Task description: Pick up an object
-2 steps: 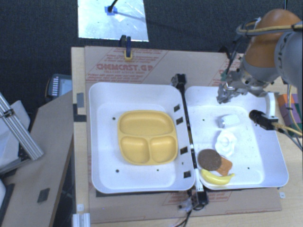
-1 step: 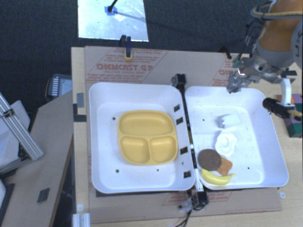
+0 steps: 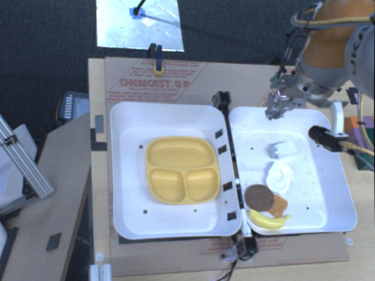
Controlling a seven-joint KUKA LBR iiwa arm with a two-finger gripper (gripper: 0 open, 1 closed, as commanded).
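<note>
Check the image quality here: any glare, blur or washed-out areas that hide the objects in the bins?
Camera view: glare on the shiny sheet at the top; the white objects nearly blend into the right bin; the gripper looks soft and small, its fingers unreadable; the yellow tray, brown disc and banana read clearly.

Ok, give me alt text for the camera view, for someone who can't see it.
A grey and orange robot arm holds its tool above the far edge of the right bin, which holds a banana, a brown disc, an orange piece and two white items. The left bin holds a yellow divided tray.
</note>
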